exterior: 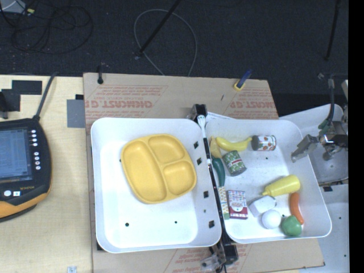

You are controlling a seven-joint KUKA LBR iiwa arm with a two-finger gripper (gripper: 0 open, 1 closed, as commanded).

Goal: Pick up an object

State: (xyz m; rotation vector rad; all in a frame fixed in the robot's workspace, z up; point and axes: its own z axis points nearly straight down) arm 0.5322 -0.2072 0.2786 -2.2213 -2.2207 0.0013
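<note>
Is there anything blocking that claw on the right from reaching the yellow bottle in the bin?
Nothing visible does. The gripper hangs over the right bin's right rim, and only bare white floor lies between it and the yellow bottle.

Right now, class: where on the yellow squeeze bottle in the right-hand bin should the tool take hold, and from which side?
Probably across the fat body of the yellow squeeze bottle, from above. It lies on its side, tilted, its narrow end towards the white cup. The body is its widest, most even part. The carrot lies close by its lower side, so the fingers should straddle its width with care.
</note>
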